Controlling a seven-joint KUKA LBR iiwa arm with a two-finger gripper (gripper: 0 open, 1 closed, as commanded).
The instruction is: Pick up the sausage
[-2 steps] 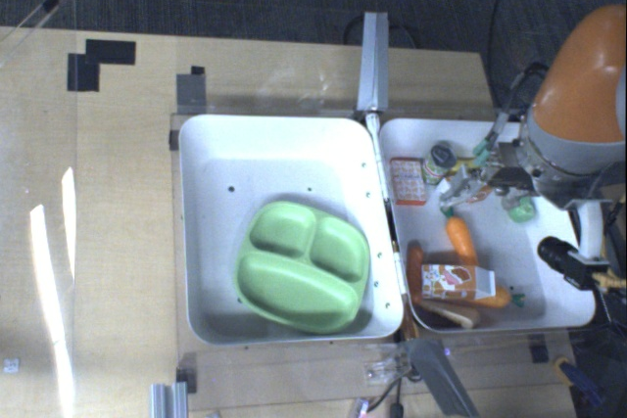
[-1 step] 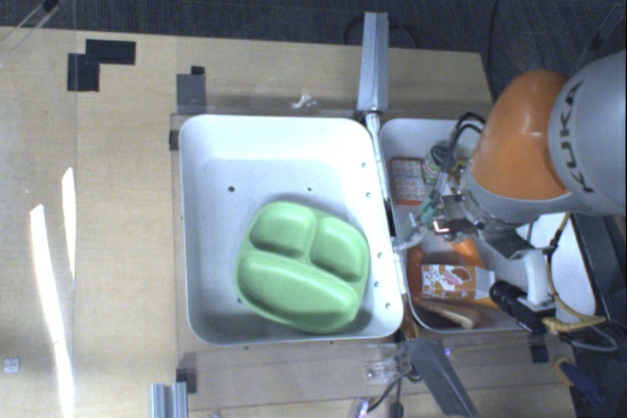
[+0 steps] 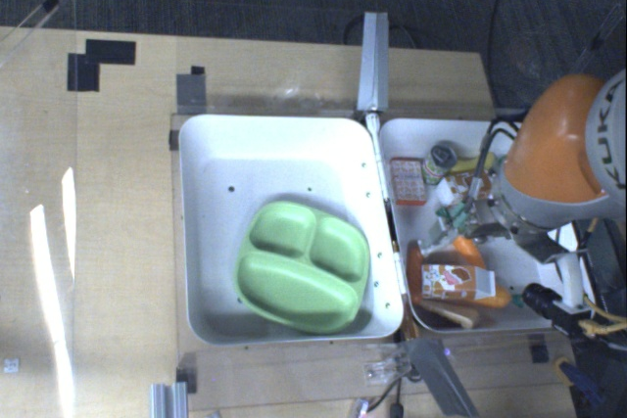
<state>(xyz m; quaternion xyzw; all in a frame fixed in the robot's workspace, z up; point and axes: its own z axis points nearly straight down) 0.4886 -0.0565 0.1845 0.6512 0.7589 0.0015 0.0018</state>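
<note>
The arm (image 3: 563,147) hangs over the right bin (image 3: 509,318); the pincer's state cannot be told. The green tray (image 3: 304,264) lies at 9 o'clock.

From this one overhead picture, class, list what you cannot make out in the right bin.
- Gripper: its fingers are hidden under the arm.
- Sausage: cannot be picked out among the clutter in the right bin.
- Small can: label too small to read.
- Orange packet: partly covered, print blurred.
</note>
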